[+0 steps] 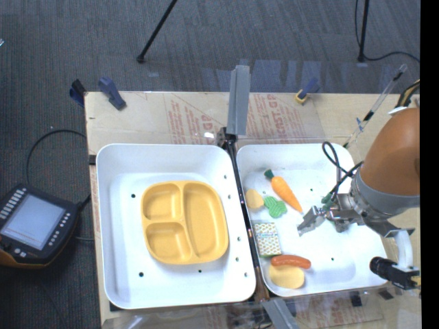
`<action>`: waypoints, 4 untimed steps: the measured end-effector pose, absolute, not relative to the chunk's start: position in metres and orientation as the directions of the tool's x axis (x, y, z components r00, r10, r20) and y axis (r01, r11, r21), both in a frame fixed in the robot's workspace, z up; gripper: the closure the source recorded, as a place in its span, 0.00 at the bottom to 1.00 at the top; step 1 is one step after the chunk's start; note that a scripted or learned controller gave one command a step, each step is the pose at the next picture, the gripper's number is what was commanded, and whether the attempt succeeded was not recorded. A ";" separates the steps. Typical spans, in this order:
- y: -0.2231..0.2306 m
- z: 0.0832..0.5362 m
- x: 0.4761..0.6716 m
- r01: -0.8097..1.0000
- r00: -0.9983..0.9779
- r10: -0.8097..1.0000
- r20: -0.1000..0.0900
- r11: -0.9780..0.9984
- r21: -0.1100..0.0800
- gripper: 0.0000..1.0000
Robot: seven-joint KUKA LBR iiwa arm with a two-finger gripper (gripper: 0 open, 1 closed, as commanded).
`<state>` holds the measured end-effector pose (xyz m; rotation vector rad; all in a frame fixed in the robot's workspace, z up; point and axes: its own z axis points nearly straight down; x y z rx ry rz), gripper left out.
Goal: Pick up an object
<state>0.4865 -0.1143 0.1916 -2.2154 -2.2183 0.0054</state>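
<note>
Nearest in the right bin (343, 279) lay one yellow piece (288, 277) and one sausage (291, 260); then one small box (267, 239), one green piece (275, 207), one carrot (285, 191). The gripper (310, 221) hovered beside them, grasp impossible to tell. One yellow tray (185, 222) sat left.

Along the left side of the right bin (343, 279) lie several toy foods. An orange carrot (285, 191) with a green top lies slanted, a small green leafy piece (275, 207) just beside it and a pale yellow lump (254, 199) to the left. Below come a patterned little box (267, 239), a red sausage (291, 260) and a yellow piece (287, 277)
</note>
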 end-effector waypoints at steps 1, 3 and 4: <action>-0.100 0.139 0.578 0.980 -0.198 0.980 0.003 0.198 -0.006 0.00; -0.092 0.094 0.562 0.991 -0.134 0.991 0.002 0.134 -0.004 0.00; -0.084 0.086 0.620 0.984 -0.178 0.984 0.002 0.178 -0.002 0.00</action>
